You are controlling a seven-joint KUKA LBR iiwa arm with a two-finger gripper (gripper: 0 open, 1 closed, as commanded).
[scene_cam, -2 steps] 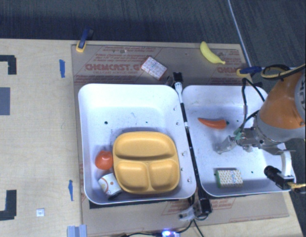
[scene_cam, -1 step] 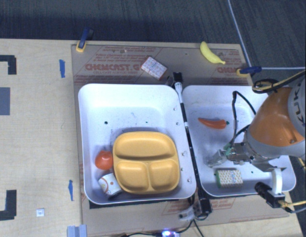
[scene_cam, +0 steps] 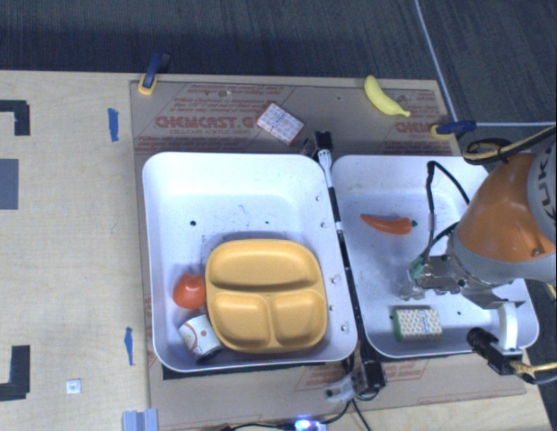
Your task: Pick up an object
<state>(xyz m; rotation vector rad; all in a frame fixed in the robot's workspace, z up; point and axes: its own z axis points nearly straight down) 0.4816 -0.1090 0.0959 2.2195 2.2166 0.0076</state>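
Observation:
The right bin [scene_cam: 377, 182] holds a red-orange pepper [scene_cam: 387, 224] near its middle and a small green-and-white block [scene_cam: 415, 321] by its front wall. My gripper [scene_cam: 422, 279] hangs over the right bin, just above and behind the block and in front of the pepper, under the arm's orange band [scene_cam: 505, 223]. In the left bin [scene_cam: 234, 182] lies a large yellow divided tray [scene_cam: 265, 293]. Beside the tray are an orange-red round object [scene_cam: 189, 290] and a small white-and-orange object [scene_cam: 198, 334].
Behind the bins, on the cardboard, lie a yellow banana [scene_cam: 385, 97] and a small patterned box [scene_cam: 279, 123]. Blue clamps [scene_cam: 153, 68] grip the board's back edge. Black cables [scene_cam: 445, 182] loop over the right bin's back right.

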